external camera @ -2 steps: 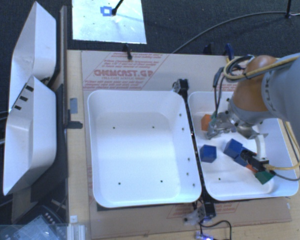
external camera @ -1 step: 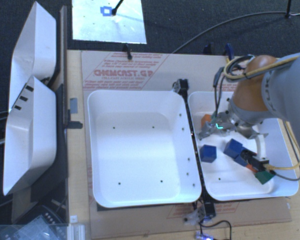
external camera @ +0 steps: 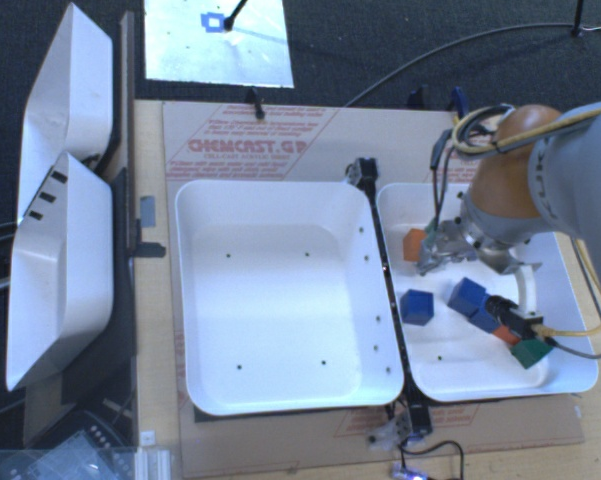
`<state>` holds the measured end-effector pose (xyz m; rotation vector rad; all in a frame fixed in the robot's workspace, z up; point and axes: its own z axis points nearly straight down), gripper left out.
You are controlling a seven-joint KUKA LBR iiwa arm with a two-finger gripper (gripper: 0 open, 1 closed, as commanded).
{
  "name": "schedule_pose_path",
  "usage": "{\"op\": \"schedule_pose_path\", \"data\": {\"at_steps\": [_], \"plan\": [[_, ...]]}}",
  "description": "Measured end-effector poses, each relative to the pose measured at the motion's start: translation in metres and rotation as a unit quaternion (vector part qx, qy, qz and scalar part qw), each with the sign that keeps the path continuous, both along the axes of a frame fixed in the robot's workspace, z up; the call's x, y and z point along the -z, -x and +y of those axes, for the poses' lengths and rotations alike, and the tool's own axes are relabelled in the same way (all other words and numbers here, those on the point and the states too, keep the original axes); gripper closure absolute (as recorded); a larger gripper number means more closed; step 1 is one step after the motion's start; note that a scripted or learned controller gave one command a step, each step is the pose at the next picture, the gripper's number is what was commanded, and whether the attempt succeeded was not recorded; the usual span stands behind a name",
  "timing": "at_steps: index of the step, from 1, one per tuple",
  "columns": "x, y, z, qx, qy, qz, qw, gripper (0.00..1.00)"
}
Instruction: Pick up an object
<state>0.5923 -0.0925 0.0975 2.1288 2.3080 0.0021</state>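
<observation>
End effector point(external camera: 435, 253) low beside orange block point(external camera: 413, 243) in right bin point(external camera: 570, 368); you can't tell its state. Risk: it shoves block aside.

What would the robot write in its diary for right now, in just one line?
gripper: low in right bin, beside orange block | held: nothing seen | loose: blue cubes, green block | left bin

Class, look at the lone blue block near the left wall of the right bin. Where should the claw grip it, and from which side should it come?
Grip the blue block across two opposite flat sides, coming straight down from above. It sits apart from the other blocks, with bare bin floor around it, so its sides are probably free for the fingers; the bin's left wall is the nearest obstacle.
</observation>
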Motion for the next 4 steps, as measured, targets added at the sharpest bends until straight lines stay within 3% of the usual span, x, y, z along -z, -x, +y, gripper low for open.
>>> {"op": "schedule_pose_path", "data": {"at_steps": [1, 2, 3, 4], "plan": [[0.000, 0.000, 0.000, 0.000, 0.0000, 0.000, 1.0000, 0.00], [0.011, -0.032, 0.006, 0.040, -0.0001, 0.001, 0.9992, 0.00], [0.000, -0.032, 0.006, 0.040, -0.0002, 0.000, 0.9992, 1.00], [-0.094, -0.037, 0.076, 0.037, -0.0011, -0.003, 0.9993, 1.00]]}}
